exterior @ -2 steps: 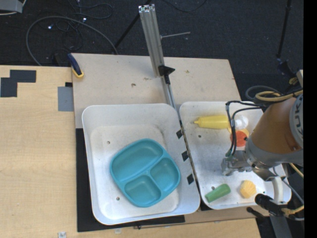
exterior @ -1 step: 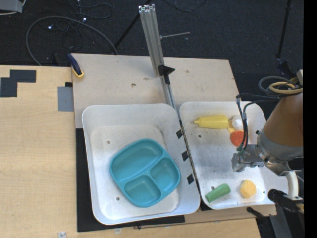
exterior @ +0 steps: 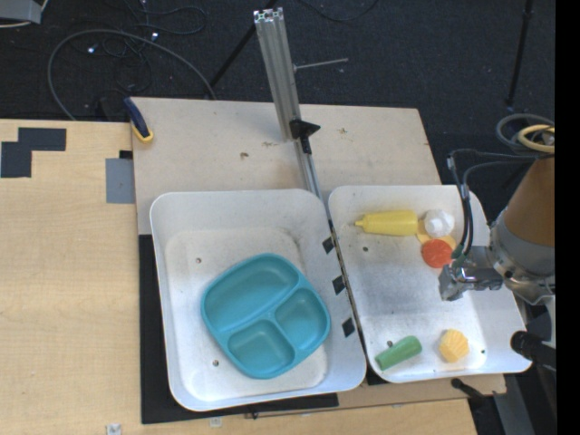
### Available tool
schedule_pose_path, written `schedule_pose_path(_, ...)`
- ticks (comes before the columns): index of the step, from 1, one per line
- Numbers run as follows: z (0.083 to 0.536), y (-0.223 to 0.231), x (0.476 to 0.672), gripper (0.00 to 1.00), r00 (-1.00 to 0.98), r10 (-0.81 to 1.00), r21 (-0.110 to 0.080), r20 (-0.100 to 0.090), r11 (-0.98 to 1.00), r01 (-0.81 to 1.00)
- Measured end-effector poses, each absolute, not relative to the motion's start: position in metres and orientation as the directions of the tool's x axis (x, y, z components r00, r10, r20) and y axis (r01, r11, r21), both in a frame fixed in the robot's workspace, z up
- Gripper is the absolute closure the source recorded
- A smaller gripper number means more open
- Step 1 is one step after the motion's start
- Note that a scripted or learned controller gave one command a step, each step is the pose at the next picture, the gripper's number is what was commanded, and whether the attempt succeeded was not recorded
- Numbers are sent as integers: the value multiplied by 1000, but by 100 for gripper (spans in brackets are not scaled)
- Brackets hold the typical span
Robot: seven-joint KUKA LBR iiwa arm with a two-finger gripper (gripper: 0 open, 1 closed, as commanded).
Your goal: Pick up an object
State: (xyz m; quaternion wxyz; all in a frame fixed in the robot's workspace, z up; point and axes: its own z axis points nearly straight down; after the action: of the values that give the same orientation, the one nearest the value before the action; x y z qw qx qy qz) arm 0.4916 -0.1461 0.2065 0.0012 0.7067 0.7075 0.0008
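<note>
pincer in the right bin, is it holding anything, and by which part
Cannot be told: the metal pincer sits low over the right white bin, just below the small orange ball; nothing shows in its grip.

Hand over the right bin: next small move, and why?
Probably a short descent toward the orange ball. The hand sits just right of and below it, with nothing seen in its grip. The yellow bottle and white ball crowd it above, so approach from below.

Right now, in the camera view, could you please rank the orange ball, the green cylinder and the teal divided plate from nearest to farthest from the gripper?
Measured from the gripper in the right bin:
1. Orange ball, just up and left of it.
2. Green cylinder, lower left, near the bin's front edge.
3. Teal divided plate, far left, in the other bin.
</note>
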Motion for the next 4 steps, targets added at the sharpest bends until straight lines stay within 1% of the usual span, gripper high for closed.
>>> schedule_pose_path(1,209,-106,512,100,-3,1000,-2,1,3,1000)
schedule_pose_path(2,217,-62,533,100,-4,1000,-1,0,4,1000)
schedule_pose_path(3,216,-22,547,100,-3,1000,-2,1,3,1000)
schedule_pose_path(4,211,31,566,100,-5,1000,-2,1,5,1000)
